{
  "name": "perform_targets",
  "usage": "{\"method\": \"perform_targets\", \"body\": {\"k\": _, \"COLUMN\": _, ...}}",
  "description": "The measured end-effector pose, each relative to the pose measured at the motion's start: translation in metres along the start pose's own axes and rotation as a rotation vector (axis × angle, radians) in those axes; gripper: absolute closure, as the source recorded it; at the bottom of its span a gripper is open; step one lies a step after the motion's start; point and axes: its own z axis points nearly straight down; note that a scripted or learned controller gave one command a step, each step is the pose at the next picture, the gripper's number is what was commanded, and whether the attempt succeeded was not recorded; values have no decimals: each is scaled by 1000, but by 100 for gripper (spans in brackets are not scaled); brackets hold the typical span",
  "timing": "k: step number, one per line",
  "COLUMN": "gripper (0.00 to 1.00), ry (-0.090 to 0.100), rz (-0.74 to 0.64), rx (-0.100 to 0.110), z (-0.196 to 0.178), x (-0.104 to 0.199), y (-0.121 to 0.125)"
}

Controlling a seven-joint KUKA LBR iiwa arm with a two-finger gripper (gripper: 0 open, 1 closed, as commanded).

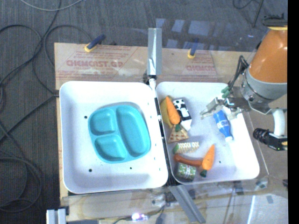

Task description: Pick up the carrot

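Nearest the camera, right bin [243,169]: a carrot [209,158] lies at the front, tip up, touching a sausage [188,160], with a green can [186,172] just below. A 2nd carrot [171,111] lies against the bin's left wall, beside a black-and-white block [181,110]. The hand [216,105] hovers at the bin's right rear, fingers spread, gripping nothing, just beside a blue tube [223,124]. Front carrot is near, below-left of it. Left bin [74,139] holds a blue tray [120,132].
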Motion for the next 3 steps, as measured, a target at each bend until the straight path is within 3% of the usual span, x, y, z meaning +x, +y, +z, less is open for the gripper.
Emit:
{"method": "perform_targets", "body": {"k": 1, "gripper": 0, "ry": 2, "rz": -328, "rx": 1, "z": 129, "x": -5, "y": -45}}
{"method": "perform_targets", "body": {"k": 2, "gripper": 0, "ry": -3, "rz": -373, "rx": -13, "z": 180, "x": -34, "y": -41}}
{"method": "perform_targets", "body": {"k": 3, "gripper": 100, "ry": -5, "rz": -373, "rx": -21, "z": 170, "x": -33, "y": -38}}
